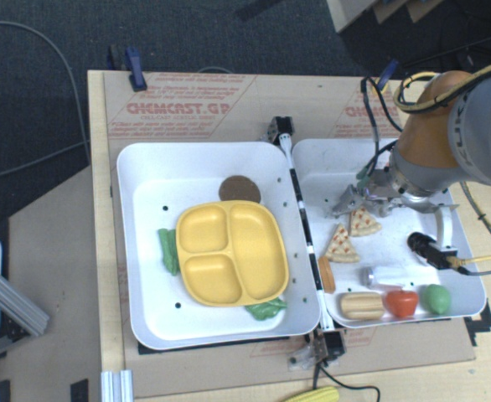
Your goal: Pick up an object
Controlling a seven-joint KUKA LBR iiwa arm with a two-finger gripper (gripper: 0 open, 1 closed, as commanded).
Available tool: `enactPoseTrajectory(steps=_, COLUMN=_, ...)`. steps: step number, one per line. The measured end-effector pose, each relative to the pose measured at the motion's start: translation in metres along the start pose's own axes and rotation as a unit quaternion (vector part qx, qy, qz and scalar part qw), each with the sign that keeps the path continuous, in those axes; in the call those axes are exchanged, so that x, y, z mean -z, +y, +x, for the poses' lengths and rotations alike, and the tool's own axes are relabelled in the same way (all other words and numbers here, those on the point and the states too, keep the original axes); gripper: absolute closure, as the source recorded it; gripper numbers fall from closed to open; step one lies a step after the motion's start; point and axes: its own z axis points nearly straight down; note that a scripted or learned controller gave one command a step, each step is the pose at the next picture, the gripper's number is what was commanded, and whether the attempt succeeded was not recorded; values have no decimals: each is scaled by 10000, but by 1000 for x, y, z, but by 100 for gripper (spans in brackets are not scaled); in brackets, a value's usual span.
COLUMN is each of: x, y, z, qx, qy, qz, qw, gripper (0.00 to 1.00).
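End effector [352, 201] of the grey arm [447, 132] hung low over the back half of the right bin [329, 153], reaching in from the right. Whether it was spread or pressed together could not be told from this slanted view, and nothing was seen gripped in it.

Just in front of it lay the upper pizza slice [364, 222], very near its tip, though contact could not be judged. A lower pizza slice [341, 246] lay just beside the first, toward the front. Along the bin's left wall lay an orange stick [325, 273]. At the front edge a hot dog [361, 306], a red tomato [401, 302] and a green ball [435, 298] sat in a row, close together. A small pale item [378, 275], too blurred to name, lay just behind the hot dog.

In the left bin [145, 224] a yellow divided plate [231, 252] took up the middle. A brown disc [240, 190] sat just behind it. One green leaf [169, 250] lay at the plate's left rim and another green leaf [266, 309] at its front right corner. Both bins rested side by side on the desk [187, 107].
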Motion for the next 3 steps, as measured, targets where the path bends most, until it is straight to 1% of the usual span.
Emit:
enactPoseTrajectory(steps=1, x=-1, y=-92, z=4, qx=-3, qy=-4, qz=-6, qw=10000, gripper=0)
enactPoseTrajectory(steps=2, x=9, y=-91, z=5, qx=-6, qy=-2, qz=-15, qw=10000, gripper=100)
enactPoseTrajectory(steps=3, x=101, y=-45, z=47, qx=9, qy=-3, qz=-22, qw=10000, gripper=100)
